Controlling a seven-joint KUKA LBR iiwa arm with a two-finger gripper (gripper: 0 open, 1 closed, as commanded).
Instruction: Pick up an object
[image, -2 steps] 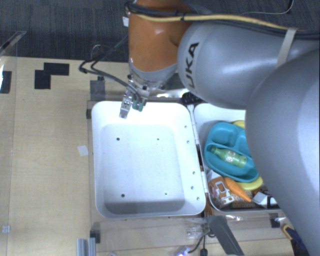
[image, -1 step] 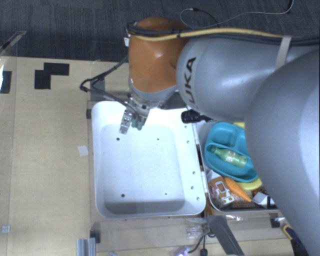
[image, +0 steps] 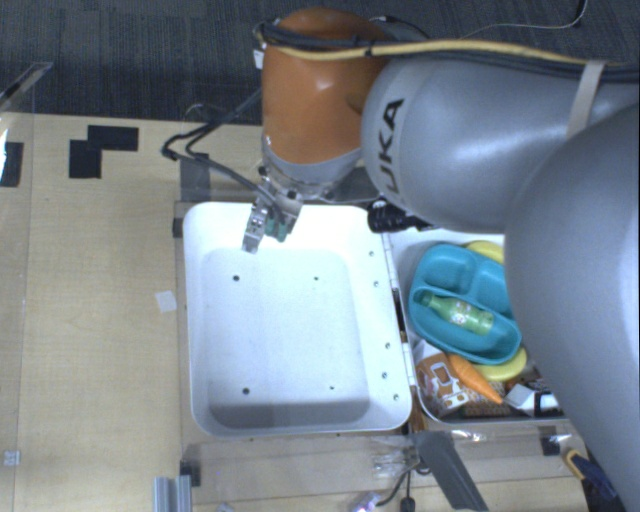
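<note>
The gripper (image: 262, 232) hangs over the left bin (image: 275, 405) with fingers slightly spread and nothing between them, while candidate objects, such as the blue dish (image: 455, 285) and carrot (image: 478, 380), lie in the right bin (image: 425, 400); traverse there before descending

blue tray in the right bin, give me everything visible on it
The blue tray is a turquoise, plastic-looking dish with rounded corners and a raised rim, split into compartments. It lies tilted in the right bin, on top of other items. A small green bottle lies on its side in the near compartment. A yellow item shows behind it, an orange carrot by its lower edge. The arm hides its right part.
</note>
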